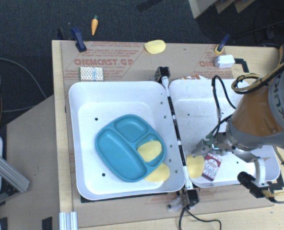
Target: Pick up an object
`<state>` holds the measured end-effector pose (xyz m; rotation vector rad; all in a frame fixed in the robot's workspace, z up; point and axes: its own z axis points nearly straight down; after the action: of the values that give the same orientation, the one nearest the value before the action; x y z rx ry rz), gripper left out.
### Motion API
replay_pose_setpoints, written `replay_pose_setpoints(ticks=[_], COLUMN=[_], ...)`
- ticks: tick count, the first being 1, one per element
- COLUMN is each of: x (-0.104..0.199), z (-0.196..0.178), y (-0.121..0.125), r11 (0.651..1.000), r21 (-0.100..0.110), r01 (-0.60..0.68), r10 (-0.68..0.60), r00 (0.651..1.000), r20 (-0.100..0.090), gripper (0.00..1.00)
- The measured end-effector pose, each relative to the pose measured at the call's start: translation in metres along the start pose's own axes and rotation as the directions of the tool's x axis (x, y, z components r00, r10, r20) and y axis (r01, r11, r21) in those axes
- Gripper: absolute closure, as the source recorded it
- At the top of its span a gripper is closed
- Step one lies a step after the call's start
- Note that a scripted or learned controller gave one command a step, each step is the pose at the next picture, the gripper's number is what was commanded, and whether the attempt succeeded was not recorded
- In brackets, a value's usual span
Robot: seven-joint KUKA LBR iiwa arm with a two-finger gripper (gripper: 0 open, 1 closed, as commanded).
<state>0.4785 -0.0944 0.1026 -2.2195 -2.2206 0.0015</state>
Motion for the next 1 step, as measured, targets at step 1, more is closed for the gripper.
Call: replay_pose_setpoints(ticks=[1], x=[-0.0528], z=[0.0183], y=[0.0003], r11=[1.000], r21=[-0.002], r01=[-0.002], r10=[0.002], r00=[1.000], r20=[0.002], gripper=[0.00])
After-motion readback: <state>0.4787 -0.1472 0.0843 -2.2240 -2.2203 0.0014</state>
